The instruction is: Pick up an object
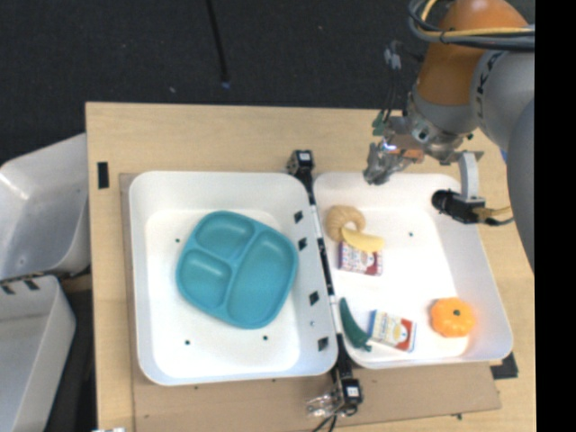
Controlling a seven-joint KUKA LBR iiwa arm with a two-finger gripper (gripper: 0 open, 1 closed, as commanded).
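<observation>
table [108,142] carries two white bins. left bin [148,349] holds blue divided plate [238,269]. right bin [481,277] holds your targets: two small cartons [360,260] [393,331], orange pumpkin toy [451,317], banana [362,238] on bun, green piece [354,325]. jaws [381,165] hover over far rim, nothing between them; width you cannot tell. pumpkin likely light, stiff, rounded; pinch across middle.

A pale wooden worktop [108,142] carries two shallow white bins set side by side, touching along their inner rims. The left bin [148,331] sits toward the worktop's left half, the right bin [486,277] toward its right edge. Small black clips [300,161] sit at the seam.
</observation>
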